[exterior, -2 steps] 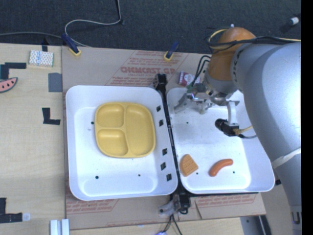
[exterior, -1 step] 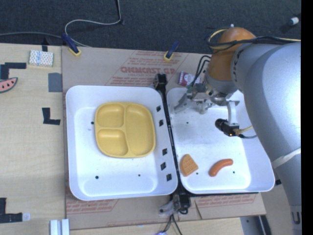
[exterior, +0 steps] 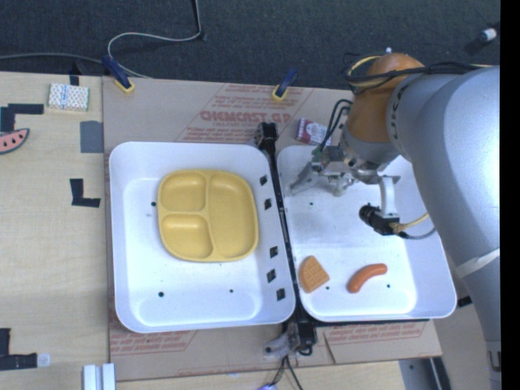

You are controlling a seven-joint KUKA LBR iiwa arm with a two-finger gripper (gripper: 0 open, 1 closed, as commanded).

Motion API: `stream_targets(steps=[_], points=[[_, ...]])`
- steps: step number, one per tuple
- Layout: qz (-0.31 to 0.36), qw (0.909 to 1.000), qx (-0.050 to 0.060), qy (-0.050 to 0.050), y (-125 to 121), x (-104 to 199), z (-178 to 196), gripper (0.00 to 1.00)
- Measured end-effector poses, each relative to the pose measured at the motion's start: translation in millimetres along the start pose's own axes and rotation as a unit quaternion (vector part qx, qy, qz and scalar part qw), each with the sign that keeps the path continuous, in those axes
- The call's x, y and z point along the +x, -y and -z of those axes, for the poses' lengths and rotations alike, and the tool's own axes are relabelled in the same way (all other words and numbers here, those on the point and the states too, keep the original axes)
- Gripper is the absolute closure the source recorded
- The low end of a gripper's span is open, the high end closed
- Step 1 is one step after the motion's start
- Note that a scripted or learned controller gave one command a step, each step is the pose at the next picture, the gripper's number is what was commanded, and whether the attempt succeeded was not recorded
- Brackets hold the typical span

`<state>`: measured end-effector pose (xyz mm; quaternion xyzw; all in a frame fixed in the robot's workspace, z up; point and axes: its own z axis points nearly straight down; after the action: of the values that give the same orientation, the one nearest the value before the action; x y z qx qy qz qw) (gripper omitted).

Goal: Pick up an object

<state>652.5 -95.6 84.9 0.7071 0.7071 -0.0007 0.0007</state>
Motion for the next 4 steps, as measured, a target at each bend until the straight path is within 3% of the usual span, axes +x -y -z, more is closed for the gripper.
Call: stream_targets(steps=[1,3,4], points=[[0.001,1.0000,0.000,-0.001,-16,1,0,0.00],[0.001,1.0000,0.000,0.000,-14,1,0,0.00],[0.001,1.0000,0.000,0.000,30,-3,1,0.00]])
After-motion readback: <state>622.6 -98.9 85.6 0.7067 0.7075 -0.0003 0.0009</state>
